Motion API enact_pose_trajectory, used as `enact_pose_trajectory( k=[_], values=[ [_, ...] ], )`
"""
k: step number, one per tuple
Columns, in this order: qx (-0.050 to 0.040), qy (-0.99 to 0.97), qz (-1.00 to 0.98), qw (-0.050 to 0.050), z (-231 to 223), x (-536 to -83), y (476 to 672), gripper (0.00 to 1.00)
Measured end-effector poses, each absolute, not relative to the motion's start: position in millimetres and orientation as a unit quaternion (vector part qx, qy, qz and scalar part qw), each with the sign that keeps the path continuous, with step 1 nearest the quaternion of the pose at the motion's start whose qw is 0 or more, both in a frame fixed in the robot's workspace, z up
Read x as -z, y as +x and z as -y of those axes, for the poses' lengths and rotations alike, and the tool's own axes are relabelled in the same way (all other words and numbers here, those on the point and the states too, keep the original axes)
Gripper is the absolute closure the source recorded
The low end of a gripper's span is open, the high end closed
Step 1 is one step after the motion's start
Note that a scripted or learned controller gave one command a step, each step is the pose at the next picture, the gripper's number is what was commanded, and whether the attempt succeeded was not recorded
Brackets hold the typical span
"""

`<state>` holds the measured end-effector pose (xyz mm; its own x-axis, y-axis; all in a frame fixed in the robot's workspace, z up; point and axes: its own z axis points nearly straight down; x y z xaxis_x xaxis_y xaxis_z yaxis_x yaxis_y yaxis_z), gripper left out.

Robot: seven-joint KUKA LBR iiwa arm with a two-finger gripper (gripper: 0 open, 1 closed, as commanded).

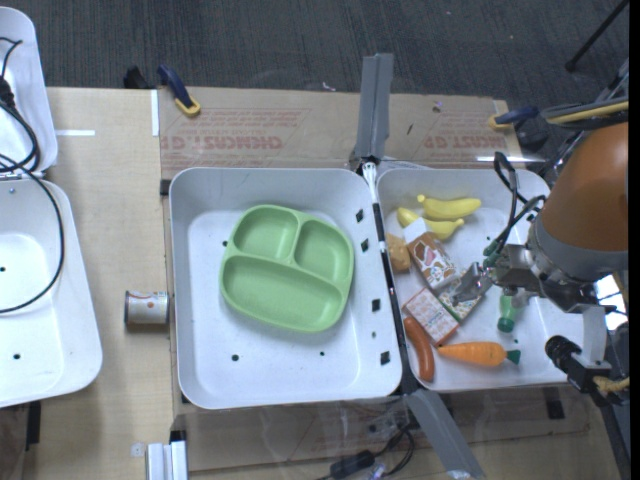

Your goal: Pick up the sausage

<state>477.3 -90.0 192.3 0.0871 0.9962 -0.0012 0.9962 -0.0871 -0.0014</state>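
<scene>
Sausage (420, 347) lies in the right bin (528, 372) on the wooden desk (120, 258) — end effector (468, 288) nearby above cartons, grip state can't tell.

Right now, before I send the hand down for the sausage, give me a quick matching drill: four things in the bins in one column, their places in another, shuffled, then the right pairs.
Things:
1. sausage
2. carrot
3. bananas
4. green divided plate

Places:
A. far end of the right bin
B. middle of the left bin
C. near-left corner of the right bin, against the divider wall
D. near edge of the right bin, just right of the sausage

Pairs: 1-C, 2-D, 3-A, 4-B
</scene>
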Motion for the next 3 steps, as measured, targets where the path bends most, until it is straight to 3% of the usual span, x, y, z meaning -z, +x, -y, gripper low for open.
enact_pose_trajectory(
  k=[1, 2, 3],
  values=[
    [-0.0014, -0.690, 0.724, 0.002, 98, -125, 476.5, 0.00],
    [0.0006, -0.633, 0.774, 0.001, 94, -94, 477.9, 0.00],
    [0.0019, -0.635, 0.773, -0.001, 94, -104, 479.2, 1.00]
  ],
)
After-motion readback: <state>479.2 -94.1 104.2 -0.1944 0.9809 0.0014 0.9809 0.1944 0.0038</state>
